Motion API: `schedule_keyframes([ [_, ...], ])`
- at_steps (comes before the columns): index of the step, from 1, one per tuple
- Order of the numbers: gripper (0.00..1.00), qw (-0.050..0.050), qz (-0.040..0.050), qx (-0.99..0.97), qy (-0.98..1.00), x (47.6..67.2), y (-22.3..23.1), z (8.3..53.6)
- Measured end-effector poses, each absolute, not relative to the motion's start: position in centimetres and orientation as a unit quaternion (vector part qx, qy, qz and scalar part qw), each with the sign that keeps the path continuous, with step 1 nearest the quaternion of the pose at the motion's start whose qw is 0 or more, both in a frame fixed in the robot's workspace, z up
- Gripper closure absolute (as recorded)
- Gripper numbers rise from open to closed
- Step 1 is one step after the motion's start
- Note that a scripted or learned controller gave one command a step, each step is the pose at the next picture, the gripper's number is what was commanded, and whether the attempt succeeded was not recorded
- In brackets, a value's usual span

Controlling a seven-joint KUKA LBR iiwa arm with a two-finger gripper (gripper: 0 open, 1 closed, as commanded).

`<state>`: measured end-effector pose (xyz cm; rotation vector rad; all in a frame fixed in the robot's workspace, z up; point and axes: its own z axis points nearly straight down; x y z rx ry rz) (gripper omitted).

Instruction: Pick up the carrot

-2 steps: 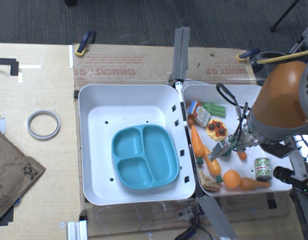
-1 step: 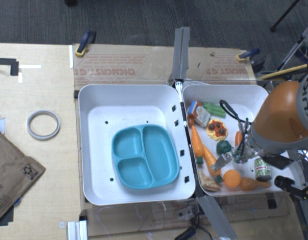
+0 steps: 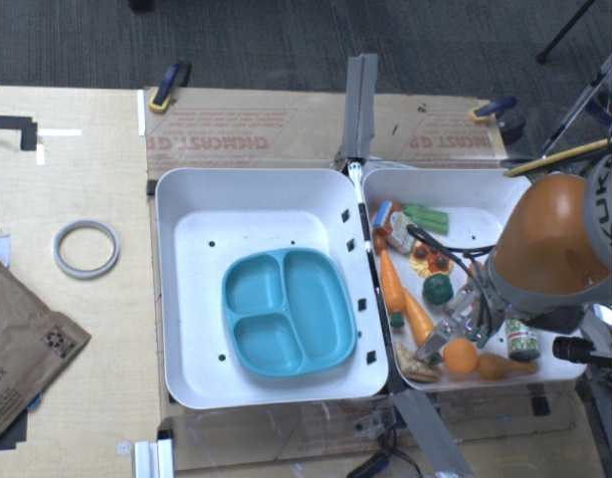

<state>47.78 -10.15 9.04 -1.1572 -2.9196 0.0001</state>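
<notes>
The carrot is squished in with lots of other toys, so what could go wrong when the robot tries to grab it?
1. The carrot lies tight against the right bin's left wall, so the pincer may bump the wall instead of closing around it.
2. An orange ball and a dark green piece sit close by, so the pincer might grab or knock those instead.
3. The carrot is long and thin, so it may slip out.

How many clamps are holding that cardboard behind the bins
2: one blue-and-yellow clamp at the cardboard's left corner, one clamp at its right corner. Others may be hidden.
</notes>
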Motion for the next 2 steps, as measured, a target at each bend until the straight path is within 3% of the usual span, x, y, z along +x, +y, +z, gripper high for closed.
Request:
schedule_keyframes([
  [1,1.00,0.001,-0.0003,-0.371,-0.929,47.9,-10.2,9.8],
  [2,1.00,0.000,0.0003,-0.324,-0.946,57.9,-6.0,20.5],
])
